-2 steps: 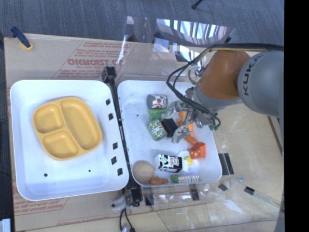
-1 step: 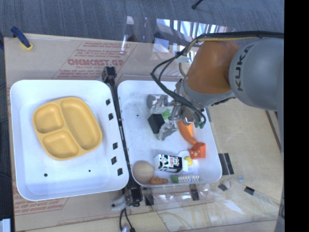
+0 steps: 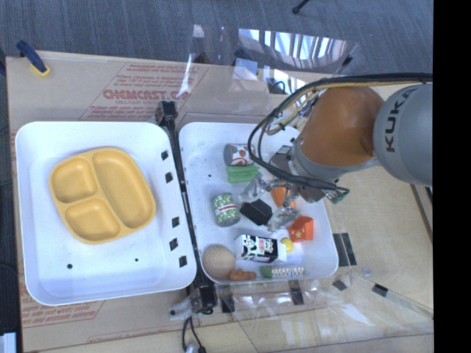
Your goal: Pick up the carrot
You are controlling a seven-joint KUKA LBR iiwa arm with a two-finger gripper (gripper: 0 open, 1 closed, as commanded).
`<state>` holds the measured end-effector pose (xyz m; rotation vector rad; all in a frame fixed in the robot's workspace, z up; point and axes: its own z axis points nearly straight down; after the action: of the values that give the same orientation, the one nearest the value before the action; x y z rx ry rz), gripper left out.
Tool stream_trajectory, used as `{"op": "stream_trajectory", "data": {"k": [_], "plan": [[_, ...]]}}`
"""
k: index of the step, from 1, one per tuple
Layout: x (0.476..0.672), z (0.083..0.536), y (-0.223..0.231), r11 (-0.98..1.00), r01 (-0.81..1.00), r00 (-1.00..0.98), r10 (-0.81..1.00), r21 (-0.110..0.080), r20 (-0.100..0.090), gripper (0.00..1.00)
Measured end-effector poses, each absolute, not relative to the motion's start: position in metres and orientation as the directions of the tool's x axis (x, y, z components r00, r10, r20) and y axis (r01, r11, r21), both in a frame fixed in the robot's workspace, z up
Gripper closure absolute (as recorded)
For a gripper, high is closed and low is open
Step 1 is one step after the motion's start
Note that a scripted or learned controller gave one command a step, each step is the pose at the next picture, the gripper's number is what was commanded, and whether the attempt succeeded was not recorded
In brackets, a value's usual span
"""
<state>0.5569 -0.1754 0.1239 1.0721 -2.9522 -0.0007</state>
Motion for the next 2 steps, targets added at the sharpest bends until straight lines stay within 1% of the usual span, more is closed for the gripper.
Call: {"op": "stream_trajectory", "data": {"k": [1,2], "plan": [[0.609,0.175,-0.152,0.902,-0.432,-0.902,-0.432,-0.003,-0.005,1.0],[0.61,0.186,-0.21,0.994,-0.107,-0.994,-0.107,-0.003,-0.004,1.0]]}}
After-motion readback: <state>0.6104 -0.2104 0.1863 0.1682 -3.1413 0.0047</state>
